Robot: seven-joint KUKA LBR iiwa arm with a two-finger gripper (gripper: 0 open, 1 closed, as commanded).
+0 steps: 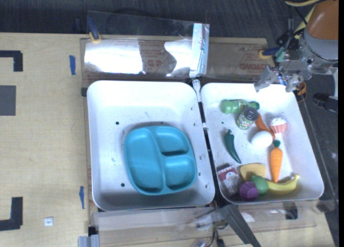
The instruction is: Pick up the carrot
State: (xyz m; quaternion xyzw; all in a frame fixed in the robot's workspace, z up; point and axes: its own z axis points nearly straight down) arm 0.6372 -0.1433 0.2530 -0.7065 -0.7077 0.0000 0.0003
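Note:
The carrot (276,162), orange with a green top, lies lengthwise in the right half of the right bin (309,133), tip pointing to the front. A white egg (262,139) sits just to its upper left and a banana (281,185) lies at its tip. My gripper (278,79) hangs over the bin's back right corner, well behind the carrot and apart from it. Nothing shows held in it.
The right bin also holds a green vegetable (235,106), a small jar (247,118), an orange piece (262,122), a cupcake (278,127), a dark green pepper (232,145), a purple ball (248,190) and a red packet (228,178). A blue divided plate (159,159) lies in the left bin (107,100).

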